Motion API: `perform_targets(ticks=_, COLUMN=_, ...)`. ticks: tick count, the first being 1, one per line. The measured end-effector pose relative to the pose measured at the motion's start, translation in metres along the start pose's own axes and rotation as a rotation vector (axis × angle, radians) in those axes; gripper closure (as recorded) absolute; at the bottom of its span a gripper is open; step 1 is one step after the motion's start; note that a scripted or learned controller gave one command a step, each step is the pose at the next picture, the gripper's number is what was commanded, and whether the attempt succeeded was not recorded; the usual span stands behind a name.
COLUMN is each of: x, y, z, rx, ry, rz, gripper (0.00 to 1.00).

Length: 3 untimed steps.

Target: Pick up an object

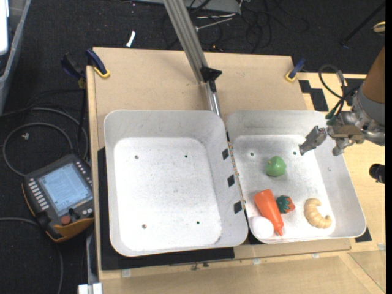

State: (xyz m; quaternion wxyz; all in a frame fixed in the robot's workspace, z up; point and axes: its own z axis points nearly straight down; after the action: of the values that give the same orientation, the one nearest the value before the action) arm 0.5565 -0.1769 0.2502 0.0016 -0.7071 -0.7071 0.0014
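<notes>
1. Over the right bin (343,182), toward its 2 o'clock corner: gripper (323,141) hanging above the rim, fingers apart, nothing between them.
2. Candidate things all in that right bin: green ball (276,166) near the middle; orange carrot (269,208) at 7 o'clock, with a white egg (263,227) touching its lower end and a small red-and-green piece (285,204) just beside it at 3 o'clock; pale croissant (318,213) toward 5 o'clock, near the wall.
3. Best pick, by judgement: green ball. Stands apart from everything else and lies nearest the gripper, at about 8 o'clock from it.
4. Centre above the ball before descending; keep the fingers wide enough to pass either side of it.
5. Descend straight, stop just short of the bin floor, then close slowly; a round thing probably rolls away if one finger touches first.
6. Avoid the carrot cluster: neighbours touching, so likely to be nudged or caught together.
7. Avoid the croissant too: wall close by, little room for the outer finger.
8. Lift vertically and confirm the ball between the fingers before moving off toward the left bin (122,164) on the counter (159,84).
</notes>
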Motion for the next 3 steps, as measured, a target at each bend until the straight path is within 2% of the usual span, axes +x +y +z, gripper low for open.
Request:
perform_targets(ticks=1, x=-0.008, y=0.0, z=0.06, rx=0.002, ry=0.001, rz=0.002, gripper=0.0)
perform_targets(ticks=2, x=-0.006, y=0.005, z=0.105, rx=0.001, ry=0.001, rz=0.0, gripper=0.0)
perform_targets(ticks=3, x=-0.007, y=0.006, z=0.092, rx=-0.006, ry=-0.001, rz=0.0, gripper=1.0)
